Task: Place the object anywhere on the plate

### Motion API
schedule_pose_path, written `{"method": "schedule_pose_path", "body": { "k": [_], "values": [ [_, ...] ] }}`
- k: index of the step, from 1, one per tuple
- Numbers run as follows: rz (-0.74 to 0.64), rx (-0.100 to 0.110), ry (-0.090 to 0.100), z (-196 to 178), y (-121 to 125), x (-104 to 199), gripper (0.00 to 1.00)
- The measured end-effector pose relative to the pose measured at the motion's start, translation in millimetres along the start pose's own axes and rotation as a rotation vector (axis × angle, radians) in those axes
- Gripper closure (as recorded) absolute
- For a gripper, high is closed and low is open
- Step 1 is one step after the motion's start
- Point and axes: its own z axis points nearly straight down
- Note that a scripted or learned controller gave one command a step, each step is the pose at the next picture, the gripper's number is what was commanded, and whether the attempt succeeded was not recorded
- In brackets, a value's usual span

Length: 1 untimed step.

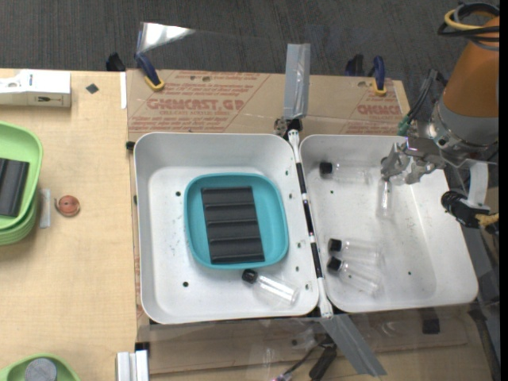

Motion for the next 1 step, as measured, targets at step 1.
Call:
{"method": "schedule_pose_path", "body": {
  "k": [1],
  "values": [
    [-0.002,0.002,-0.002,-7.7,0.0,-0.3,1.00]
  ]
}}
